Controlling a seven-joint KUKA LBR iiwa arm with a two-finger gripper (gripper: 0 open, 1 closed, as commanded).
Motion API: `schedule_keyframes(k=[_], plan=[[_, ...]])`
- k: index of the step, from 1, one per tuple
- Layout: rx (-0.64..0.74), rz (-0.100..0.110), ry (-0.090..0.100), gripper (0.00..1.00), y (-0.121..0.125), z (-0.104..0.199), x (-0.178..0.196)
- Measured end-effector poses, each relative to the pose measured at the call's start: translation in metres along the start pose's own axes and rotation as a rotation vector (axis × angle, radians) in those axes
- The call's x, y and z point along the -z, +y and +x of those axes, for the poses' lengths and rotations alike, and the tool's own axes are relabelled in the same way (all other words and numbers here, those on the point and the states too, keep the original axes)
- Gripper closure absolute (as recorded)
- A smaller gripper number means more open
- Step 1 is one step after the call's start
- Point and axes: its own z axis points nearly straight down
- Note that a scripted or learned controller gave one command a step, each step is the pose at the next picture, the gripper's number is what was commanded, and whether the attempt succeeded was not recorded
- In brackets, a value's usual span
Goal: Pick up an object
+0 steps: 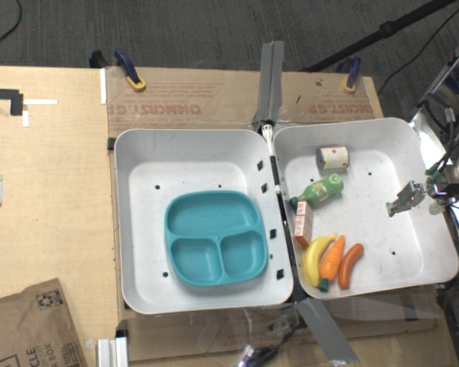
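The right bin (413, 140) holds several toy foods. A white can with a red label (333, 157) lies near its far side. A green bottle (319, 192) lies below it, and a small red and white box (303, 224) sits by the left wall. A yellow banana (316, 258), an orange carrot (333, 257) and a red-orange sausage (350, 264) lie together at the front. My gripper (405, 199) hangs over the right part of this bin, well apart from all the items, with nothing seen in it.
The left bin (138, 205) holds a teal divided plate (214, 237). A ridge where the two bins meet (279, 205) separates them. Clamps and cardboard sit behind the bins. A cardboard box (27, 327) lies at the front left.
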Motion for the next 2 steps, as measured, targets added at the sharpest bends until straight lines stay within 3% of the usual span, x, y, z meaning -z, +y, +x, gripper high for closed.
schedule_keyframes(k=[1, 2], plan=[[0.155, -0.005, 0.003, 0.0, 0.007, 0.046, -0.139], [0.192, -0.031, -0.012, 0.0, 0.003, 0.048, -0.155]])
